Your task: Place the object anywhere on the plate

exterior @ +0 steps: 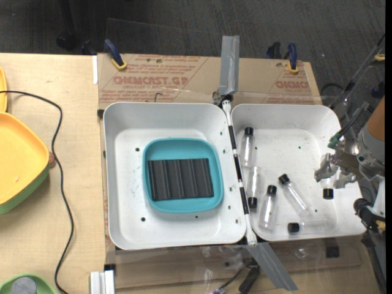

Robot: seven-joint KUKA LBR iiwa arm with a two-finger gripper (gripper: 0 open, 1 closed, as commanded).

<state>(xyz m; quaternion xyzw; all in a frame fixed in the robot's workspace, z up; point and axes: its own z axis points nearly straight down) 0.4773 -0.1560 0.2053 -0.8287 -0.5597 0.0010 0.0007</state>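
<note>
Camera view looks down on two shallow white plastic bins that stand side by side on a brown cardboard sheet. The left bin takes the middle of the frame. In its centre lies a teal rectangular plastic plate with rounded corners, and a dark grey ribbed insert covers the plate's floor.

The right bin holds four clear plastic tubes with black caps. The first tube lies near the bin's left wall, with its cap toward the top of the frame. The second tube is below it, with its cap toward the bottom. The third tube is just beside the second one. The fourth tube lies slanted, more to the right. Two small loose black caps are in this bin also, one near the right wall and one near the lower wall. All tubes are in the right bin, well apart from the plate.

The metal gripper hangs over the right part of the right bin, above the loose cap there. It is not possible to see whether its jaws are released or clenched.

At the left edge of the frame, stacked yellow plastic dishes rest on the wooden bench, and a thin black cable runs beside them.
</note>
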